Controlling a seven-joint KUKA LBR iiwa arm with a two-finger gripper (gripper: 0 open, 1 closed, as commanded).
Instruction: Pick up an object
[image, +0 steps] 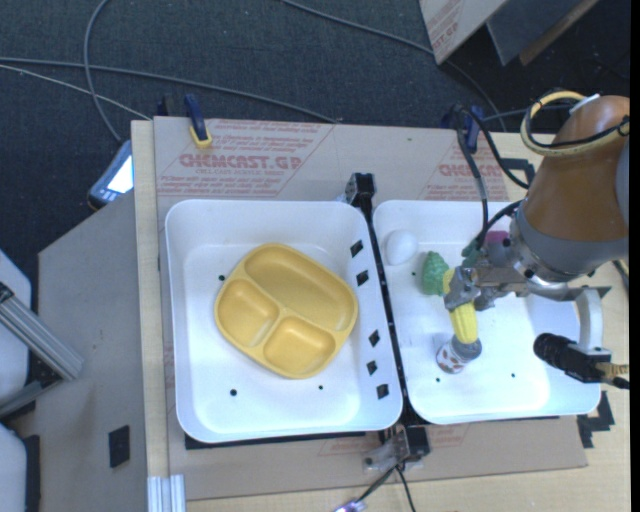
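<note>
The jaws, their state impossible to tell, are hovering over the yellow corn toy; probably light, slippery plastic, best gripped mid-body.

A dark grey carpeted floor fills the far side and the left of the scene, with thin grey cables looping across it. On the near side stands the counter, a pale wooden board topped by a brown cardboard sheet printed with red lettering, clipped at its far edge by a yellow and blue clamp. A cardboard box corner shows at the far right. At the left edge lies a silver aluminium rail. The light is even and soft.
</note>
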